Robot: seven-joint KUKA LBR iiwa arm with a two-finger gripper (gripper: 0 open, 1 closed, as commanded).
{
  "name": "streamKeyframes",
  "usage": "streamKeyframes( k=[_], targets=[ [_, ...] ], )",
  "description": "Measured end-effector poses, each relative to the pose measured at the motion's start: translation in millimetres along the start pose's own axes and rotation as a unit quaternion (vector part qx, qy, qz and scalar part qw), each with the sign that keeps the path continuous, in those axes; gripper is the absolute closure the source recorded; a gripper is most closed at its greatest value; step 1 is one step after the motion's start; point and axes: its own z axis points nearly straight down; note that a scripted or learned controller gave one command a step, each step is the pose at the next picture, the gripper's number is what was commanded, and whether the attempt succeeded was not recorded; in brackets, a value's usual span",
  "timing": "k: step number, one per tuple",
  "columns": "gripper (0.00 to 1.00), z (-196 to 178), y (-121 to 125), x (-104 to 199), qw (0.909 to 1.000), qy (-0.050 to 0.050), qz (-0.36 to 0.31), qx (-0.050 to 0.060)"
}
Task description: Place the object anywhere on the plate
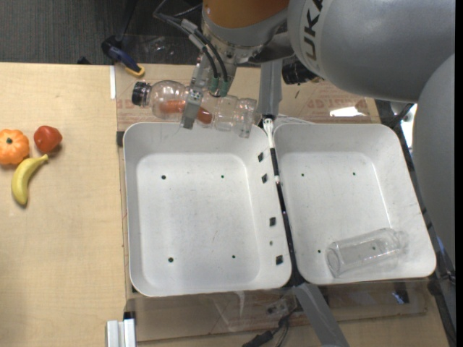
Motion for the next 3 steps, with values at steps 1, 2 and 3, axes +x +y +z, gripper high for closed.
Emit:
streamKeyframes(
  k=[1,2,3],
  targets=[
    [1.00,1.8,0.3,-6.8,0.9972,-0.001,-0.074,0.000],
    [1.00,-26.4,-13.2,-12.8,0.9944,-0.001,-0.105,-0.001],
    [1.00,57.3,6.7,21.9,0.9980,0.002,-0.063,0.001]
  ],
)
